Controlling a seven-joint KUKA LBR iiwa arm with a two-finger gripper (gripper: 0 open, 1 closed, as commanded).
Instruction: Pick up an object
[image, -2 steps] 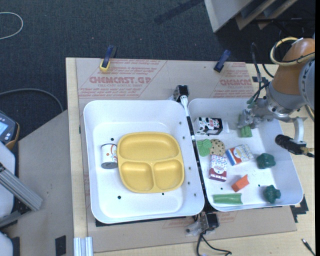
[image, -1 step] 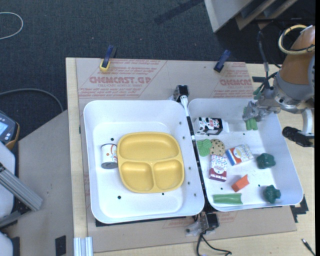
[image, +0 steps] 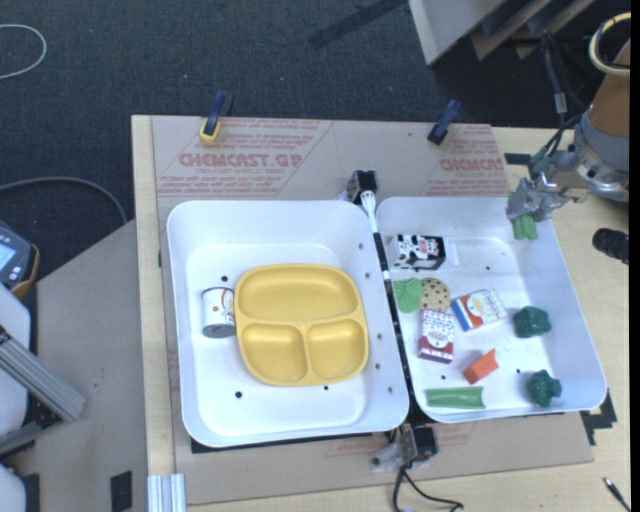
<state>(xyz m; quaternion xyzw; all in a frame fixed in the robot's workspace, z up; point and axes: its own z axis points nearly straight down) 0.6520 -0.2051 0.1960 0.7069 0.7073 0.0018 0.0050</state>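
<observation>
Right bin (image: 575, 300), contents listed near to far.

- Flat green piece (image: 455, 398), at the near wall. Judged light and thin; sits low, so awkward to grasp from above.
- Dark green broccoli-like toy (image: 541, 387), near right corner. Judged light and lumpy; a pinch across its middle should hold.
- Orange wedge (image: 481, 366), just left of it. Judged small, stiff, likely smooth.
- Red-and-white carton (image: 437, 335) and blue-striped carton (image: 477, 309), mid-bin. Judged light and boxy, with flat parallel sides that suit two fingers.
- Second dark green toy (image: 531, 321), toward the right wall.
- Round cookie (image: 434, 292) and green piece (image: 407, 295), touching, close to the left wall.
- Black-and-white carton (image: 417, 250), far left.

Left bin (image: 190, 260): yellow divided plate (image: 299, 323), with a small can (image: 217, 311) lying just left of it.

Gripper (image: 526, 215): at the far right edge of the right bin. A small green object (image: 525, 228) shows at its tip, seemingly pinched between the fingers and lifted above the bin floor, though the view is small. Judged light and stiff.
</observation>
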